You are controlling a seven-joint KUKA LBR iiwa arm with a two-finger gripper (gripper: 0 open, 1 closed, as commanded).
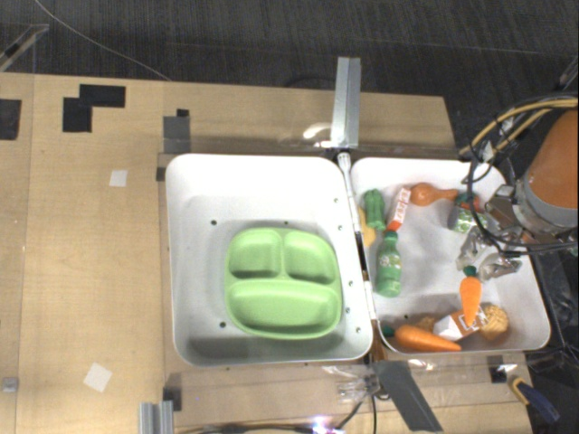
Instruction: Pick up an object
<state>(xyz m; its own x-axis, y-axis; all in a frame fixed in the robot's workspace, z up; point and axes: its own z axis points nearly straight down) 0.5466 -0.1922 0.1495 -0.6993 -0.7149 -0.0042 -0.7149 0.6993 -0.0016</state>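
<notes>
The bench (81,269) is light wood with a few black cutout shapes near the far left corner and a couple of pale square patches on its left side. Two shallow white bins sit on it side by side — the left bin (194,242) and the right bin (538,319) — touching along a shared edge. A metal post (347,102) stands right behind that seam.
</notes>
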